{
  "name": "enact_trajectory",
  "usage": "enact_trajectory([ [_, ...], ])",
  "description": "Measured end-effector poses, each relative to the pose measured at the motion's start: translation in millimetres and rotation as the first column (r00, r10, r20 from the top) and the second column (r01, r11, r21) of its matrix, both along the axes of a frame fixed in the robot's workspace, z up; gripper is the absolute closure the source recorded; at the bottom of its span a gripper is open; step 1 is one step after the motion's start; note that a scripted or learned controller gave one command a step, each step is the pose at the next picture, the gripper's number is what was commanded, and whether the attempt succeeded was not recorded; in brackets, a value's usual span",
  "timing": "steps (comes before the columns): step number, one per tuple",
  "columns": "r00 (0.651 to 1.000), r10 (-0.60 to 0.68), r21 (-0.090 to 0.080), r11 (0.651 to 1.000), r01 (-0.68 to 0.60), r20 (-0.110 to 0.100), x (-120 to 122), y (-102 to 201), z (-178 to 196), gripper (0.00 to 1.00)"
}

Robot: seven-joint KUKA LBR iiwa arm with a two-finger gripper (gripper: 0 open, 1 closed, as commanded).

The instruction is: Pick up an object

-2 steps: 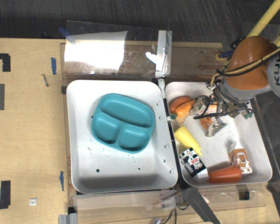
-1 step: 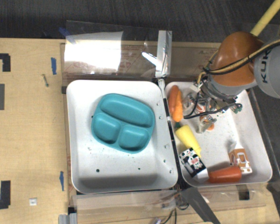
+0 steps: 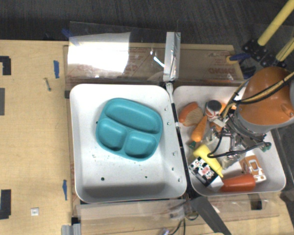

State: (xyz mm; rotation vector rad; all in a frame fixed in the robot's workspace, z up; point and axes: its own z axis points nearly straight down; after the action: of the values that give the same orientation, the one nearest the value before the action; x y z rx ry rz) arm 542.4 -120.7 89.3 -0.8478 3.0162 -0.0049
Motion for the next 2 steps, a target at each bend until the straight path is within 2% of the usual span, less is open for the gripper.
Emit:
enact_trajectory([
  [1, 0.998, -0.067, 0.003, 0.998, 0.067, -0.001, 4.7, -2.2, 3.7, 0.00],
  [2, 0.999, -0.052, -0.001, 0.999, 0.052, 0.008, 22.9, 26.5, 0.7, 0.00],
])
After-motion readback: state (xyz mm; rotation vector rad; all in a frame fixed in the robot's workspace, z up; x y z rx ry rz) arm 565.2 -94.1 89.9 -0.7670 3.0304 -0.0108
